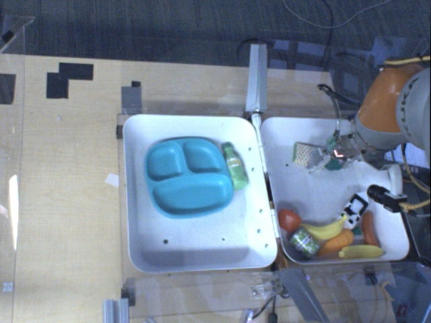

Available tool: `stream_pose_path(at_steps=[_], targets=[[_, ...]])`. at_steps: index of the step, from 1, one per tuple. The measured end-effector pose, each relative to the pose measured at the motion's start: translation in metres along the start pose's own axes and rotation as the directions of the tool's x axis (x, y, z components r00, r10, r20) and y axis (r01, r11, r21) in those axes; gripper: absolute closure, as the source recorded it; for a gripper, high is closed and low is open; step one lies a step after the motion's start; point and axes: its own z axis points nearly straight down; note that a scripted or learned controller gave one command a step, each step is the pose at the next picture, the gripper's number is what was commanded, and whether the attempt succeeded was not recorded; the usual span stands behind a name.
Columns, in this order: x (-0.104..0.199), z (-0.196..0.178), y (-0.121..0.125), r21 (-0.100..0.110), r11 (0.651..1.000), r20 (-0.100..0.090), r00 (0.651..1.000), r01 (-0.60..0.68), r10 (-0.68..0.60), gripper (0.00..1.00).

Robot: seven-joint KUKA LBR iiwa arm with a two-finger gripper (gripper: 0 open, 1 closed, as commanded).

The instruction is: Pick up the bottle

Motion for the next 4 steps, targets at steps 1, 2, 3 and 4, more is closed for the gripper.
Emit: stream_pose_path(at_steps=[1,2,3,4], targets=[[0.000,0.002,0.024,0.019,1.000,-0.005,1.000,0.018,-0.018,0.00],[-0.026,0.004,0.045,0.012,0.945,-0.013,0.945,0.327,-0.327,0.00],[-0.025,-0.011,0.050,-0.002,0.944,-0.002,0.944,0.331,-0.331,1.00],[0.001,-0.197,0.055,0.000,0.944,-0.001,0.944,0.329,-0.329,1.00]])
